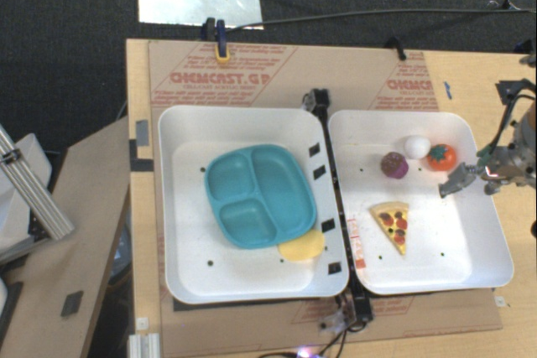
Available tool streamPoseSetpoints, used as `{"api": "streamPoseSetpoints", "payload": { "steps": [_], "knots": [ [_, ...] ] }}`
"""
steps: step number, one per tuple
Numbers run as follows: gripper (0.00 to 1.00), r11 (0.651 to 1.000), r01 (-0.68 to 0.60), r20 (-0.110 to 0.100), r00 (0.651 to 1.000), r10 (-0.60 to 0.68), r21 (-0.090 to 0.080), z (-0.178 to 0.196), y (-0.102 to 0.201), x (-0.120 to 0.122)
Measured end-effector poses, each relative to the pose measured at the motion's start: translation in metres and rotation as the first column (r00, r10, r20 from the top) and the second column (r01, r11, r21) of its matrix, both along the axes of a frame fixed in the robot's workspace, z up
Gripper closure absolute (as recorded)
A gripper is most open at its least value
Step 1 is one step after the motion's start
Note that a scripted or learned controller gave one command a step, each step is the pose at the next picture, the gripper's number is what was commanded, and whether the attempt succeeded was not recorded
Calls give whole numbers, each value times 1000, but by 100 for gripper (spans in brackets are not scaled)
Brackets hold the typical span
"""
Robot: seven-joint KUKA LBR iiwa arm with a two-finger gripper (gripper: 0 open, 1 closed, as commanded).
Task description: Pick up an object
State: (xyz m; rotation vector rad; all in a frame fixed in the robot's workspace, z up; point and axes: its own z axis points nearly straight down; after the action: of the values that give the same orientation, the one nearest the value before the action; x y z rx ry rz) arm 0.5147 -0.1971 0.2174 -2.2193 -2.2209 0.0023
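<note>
The right bin [482,260] holds a toy pizza slice [392,225] near its middle. Toward its far side sit a purple round piece [394,165], a white ball [416,147] and an orange-red tomato-like toy [441,156]. My gripper [472,184] hangs over the right side of this bin, just right of and nearer than the tomato toy. It is open and its two grey fingers are spread with nothing between them. The arm comes in from the right edge.
The left bin [189,264] holds a teal divided plate [260,195], with a flat yellow piece [304,246] poking out from under its near edge. A black divider with clips [330,197] runs between the bins. Cardboard lies under both.
</note>
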Motion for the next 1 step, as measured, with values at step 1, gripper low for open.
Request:
{"api": "streamPoseSetpoints", "payload": {
  "steps": [1],
  "knots": [
    [0,1000,0,0,1000,0,1,-43,3,-4]
  ]
}}
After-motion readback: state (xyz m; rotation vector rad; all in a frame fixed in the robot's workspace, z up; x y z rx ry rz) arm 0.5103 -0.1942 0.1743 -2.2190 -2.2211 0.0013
